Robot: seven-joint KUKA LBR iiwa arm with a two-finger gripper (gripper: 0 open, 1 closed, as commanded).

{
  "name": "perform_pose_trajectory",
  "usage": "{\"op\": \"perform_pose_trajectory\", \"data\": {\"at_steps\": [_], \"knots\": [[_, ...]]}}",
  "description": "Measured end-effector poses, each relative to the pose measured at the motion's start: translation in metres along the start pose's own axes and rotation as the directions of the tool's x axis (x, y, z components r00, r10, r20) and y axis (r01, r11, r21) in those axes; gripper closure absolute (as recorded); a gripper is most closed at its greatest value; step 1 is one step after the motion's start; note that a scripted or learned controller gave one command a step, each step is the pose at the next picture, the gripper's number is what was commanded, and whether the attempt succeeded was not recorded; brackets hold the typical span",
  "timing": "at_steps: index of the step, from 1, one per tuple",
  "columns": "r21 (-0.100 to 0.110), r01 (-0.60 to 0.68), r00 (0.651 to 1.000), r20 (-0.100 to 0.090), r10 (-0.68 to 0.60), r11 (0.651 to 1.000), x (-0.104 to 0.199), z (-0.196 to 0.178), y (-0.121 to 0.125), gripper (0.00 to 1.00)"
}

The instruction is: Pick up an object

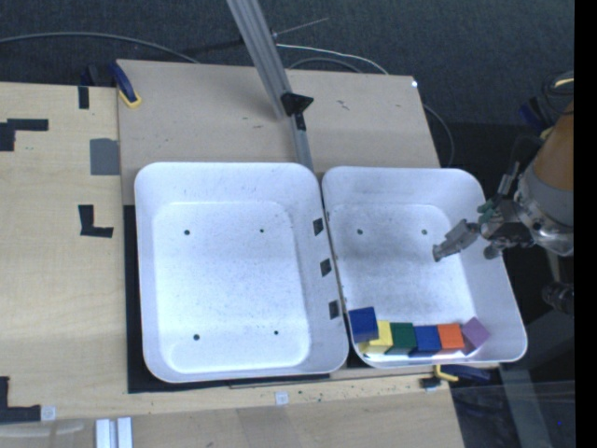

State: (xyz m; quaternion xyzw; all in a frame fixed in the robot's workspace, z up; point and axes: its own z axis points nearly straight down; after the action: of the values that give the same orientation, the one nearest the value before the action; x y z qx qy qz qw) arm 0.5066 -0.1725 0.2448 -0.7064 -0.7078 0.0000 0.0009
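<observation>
Camera view, from above: gripper [454,242] poised over right bin [401,194] — finger state impossible to tell — coloured blocks [410,336] lined against near wall, well apart, likely awaiting descent.

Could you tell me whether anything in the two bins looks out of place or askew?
Nothing looks damaged or spilled. The coloured blocks are all crowded along the near wall of the right bin, with the gripper well apart from them.
</observation>
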Motion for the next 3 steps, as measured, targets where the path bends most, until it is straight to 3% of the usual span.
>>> {"op": "perform_pose_trajectory", "data": {"at_steps": [1,2,3], "knots": [[-0.009,0.004,1.000,0.002,-0.004,1.000,0.022,-0.063,0.046,0.00],[-0.005,0.000,1.000,0.002,0.000,1.000,0.022,-0.100,0.039,0.00],[-0.001,0.000,1.000,0.003,0.000,1.000,0.022,-0.107,0.039,1.00]]}}
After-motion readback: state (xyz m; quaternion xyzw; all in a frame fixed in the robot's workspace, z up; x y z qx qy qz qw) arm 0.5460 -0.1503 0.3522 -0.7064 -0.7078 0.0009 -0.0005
